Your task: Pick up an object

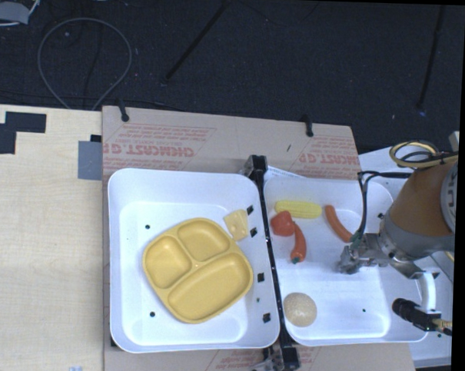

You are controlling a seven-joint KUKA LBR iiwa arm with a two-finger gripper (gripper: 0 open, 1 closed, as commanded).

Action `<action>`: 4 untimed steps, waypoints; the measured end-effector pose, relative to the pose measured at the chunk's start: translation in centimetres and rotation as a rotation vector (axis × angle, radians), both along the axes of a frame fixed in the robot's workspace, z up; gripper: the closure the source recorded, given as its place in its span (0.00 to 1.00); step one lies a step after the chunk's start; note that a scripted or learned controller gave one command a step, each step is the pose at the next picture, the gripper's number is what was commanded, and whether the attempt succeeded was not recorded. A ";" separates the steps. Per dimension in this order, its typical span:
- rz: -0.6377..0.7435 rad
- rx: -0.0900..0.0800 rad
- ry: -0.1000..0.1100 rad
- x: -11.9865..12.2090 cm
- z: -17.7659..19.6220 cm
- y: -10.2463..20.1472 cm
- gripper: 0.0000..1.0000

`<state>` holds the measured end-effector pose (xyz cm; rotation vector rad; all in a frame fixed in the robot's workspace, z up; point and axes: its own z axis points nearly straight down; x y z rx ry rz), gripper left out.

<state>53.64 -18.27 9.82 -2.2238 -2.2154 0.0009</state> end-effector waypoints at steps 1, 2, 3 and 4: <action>0.006 -0.002 -0.005 0.9 5.8 0.3 1.00; 0.006 -0.002 -0.004 0.6 10.1 0.4 1.00; 0.006 -0.003 -0.006 0.6 15.8 -0.7 1.00; 0.006 -0.002 -0.004 0.7 18.7 -0.8 1.00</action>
